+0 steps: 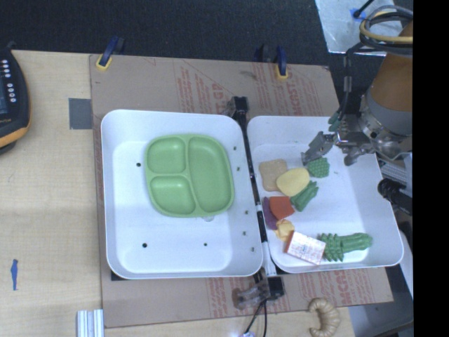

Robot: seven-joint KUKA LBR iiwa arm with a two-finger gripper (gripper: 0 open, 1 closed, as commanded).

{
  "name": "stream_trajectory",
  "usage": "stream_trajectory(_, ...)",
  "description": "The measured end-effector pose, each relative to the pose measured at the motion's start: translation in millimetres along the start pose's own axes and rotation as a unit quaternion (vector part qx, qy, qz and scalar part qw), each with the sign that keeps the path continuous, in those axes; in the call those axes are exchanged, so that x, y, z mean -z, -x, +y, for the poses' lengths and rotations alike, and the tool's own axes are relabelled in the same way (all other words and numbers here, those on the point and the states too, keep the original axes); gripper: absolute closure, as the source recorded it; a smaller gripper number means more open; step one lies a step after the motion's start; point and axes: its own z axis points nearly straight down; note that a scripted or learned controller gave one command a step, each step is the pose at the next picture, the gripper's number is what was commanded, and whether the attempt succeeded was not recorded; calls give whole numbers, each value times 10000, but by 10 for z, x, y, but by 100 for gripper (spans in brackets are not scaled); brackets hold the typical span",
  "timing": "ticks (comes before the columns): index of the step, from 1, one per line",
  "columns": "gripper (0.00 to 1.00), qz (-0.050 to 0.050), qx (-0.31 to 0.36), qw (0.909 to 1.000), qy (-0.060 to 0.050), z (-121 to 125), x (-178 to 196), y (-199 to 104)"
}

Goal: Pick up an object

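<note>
The right bin (365, 188) holds several toy foods: a tan bread slice (272, 173), a yellow lump (292, 181), a green leafy piece (305, 196), a red block (281, 207), a small yellow piece (285, 228), a white and red packet (304, 248) and a long green knobbly piece (345, 244). A small green knobbly piece (318, 167) lies near the bin's middle. My gripper (332, 152) hangs over the back of this bin, open, with nothing between its fingers. Its left fingertip (313, 150) is just above and behind the small green piece.
The left bin (119, 209) holds a green divided plate (189, 175). A black and orange pendant (10, 100) lies at the bench's left edge. Clamps (280, 63) hold the cardboard at the back. A tan curled object (324, 316) lies in front of the bins.
</note>
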Motion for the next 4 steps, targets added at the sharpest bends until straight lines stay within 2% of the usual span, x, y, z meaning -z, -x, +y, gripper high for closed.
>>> stream_trajectory(1, 0, 1, 23, 10000, -33, 266, -881, -86)
stream_trajectory(2, 0, -3, -6, 10000, -2, 501, -1698, 61)
stream_trajectory(3, 0, -7, -16, 10000, 19, 281, -1647, -62)
stream_trajectory(4, 0, -2, -16, 10000, 27, 493, -1648, 219)
